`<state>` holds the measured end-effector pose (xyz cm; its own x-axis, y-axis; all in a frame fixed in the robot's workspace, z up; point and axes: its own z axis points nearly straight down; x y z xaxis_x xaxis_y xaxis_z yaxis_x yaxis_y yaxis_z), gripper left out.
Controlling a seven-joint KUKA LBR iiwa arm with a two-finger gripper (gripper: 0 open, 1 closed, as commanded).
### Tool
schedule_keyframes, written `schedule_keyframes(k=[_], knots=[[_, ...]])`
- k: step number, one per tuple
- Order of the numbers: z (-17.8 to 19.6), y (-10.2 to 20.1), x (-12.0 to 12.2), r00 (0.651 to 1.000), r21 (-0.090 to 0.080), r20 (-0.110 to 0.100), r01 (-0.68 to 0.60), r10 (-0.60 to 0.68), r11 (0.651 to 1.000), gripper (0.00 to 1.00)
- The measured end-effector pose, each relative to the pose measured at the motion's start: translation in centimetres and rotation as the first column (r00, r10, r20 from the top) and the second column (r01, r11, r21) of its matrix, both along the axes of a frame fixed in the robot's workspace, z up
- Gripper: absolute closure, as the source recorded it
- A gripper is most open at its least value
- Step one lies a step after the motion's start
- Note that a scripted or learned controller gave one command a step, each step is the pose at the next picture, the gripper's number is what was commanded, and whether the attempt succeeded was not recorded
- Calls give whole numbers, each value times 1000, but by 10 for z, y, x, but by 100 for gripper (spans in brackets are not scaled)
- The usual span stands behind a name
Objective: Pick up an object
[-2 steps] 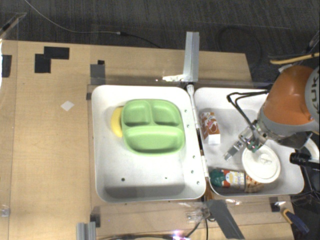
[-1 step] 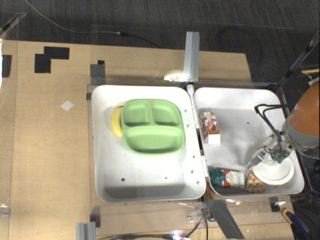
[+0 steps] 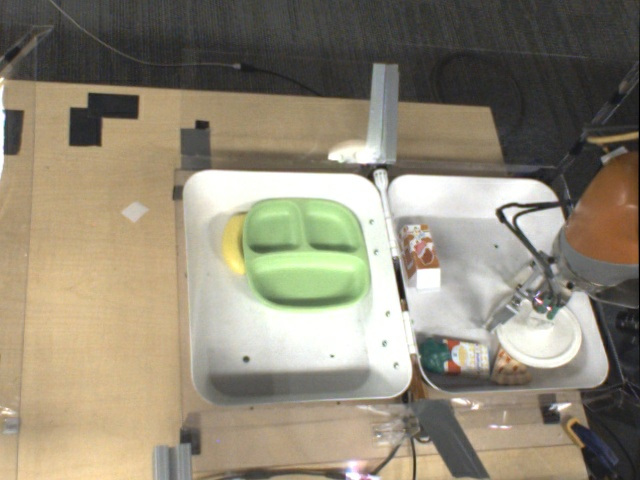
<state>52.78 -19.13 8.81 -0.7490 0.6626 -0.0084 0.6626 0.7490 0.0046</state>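
Currently my end effector [image 3: 520, 308], spread wide, sits over the white dish [image 3: 545, 340] lower right; its smooth rim may slip.

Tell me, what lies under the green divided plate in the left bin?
A yellow object sticks out from under the left edge of the green divided plate, in the left bin. The plate covers the rest of it, so its shape and kind cannot be told.
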Motion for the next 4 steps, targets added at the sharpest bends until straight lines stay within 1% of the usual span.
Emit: schedule_keyframes(k=[1, 2, 3, 4], knots=[[13, 1, 5, 1000, -1, 13, 1, -1, 1000, 100], [14, 1, 4, 1000, -2, 13, 1, -1, 1000, 0], [26, 2, 7, 1000, -3, 21, 1, -1, 1000, 100], [26, 2, 7, 1000, -2, 21, 2, -2, 1000, 0]])
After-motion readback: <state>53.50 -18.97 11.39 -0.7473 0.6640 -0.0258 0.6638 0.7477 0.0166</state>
